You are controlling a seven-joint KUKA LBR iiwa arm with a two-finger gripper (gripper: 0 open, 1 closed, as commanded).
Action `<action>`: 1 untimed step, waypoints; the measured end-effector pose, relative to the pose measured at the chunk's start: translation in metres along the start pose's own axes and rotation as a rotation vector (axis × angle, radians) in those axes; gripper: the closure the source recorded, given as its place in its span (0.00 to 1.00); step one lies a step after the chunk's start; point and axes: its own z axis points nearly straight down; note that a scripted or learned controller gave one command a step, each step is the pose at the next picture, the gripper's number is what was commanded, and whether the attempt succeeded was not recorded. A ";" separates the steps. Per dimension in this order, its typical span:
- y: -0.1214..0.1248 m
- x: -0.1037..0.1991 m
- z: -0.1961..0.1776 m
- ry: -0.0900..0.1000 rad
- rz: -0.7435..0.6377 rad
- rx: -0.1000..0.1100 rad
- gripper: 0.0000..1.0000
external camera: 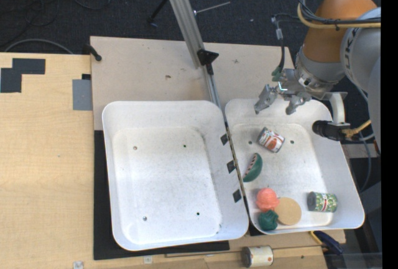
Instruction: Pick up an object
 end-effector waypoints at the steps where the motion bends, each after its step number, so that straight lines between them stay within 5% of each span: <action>1: 0.001 0.000 -0.003 -0.001 -0.002 -0.005 0.00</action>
